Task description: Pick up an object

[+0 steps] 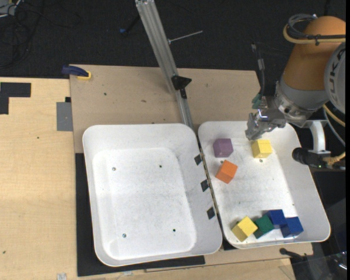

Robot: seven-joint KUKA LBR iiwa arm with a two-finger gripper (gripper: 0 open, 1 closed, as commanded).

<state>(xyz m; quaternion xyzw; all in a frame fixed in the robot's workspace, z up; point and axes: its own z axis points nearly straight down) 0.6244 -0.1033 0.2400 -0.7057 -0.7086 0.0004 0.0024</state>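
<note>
My gripper (255, 132) hangs over the far part of the right bin (306, 185), just above and to the left of a yellow cube (262, 149). Nothing shows between its fingers. A purple cube (223, 147) lies to its left and an orange cube (226, 171) sits a little nearer the camera. At the bin's front edge a second yellow cube (244, 228), a green block (263, 224) and two blue blocks (284, 223) huddle together.
The left bin (105, 156) adjoins the right one, joined by black clips (203, 185). A slanted aluminium rail (163, 51) rises behind the bins. The arm's orange band (312, 51) fills the upper right.
</note>
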